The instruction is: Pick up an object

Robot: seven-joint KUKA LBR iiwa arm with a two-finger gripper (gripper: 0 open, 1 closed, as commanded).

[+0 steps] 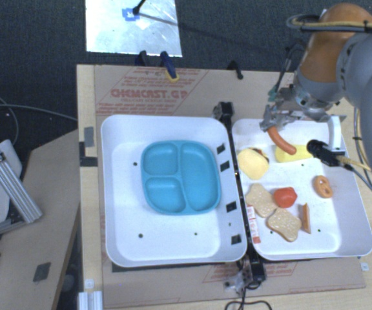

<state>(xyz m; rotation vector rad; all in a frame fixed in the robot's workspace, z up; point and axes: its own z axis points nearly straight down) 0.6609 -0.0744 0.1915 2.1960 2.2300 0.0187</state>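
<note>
Gripping the sausage (281, 140) in the jaws of the gripper (273, 126), near the right bin's (357, 234) far wall.
Slanting its long axis, low end pointing toward the bin's right.

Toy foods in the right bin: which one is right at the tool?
The orange-red sausage, a slim curved piece at the back of the right bin, just below the tool. The yellow wedge behind it and the tomato lie farther off.

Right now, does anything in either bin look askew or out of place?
The hot dog hangs tilted from the gripper, pinched at one end above the right bin. Everything else lies settled.
</note>
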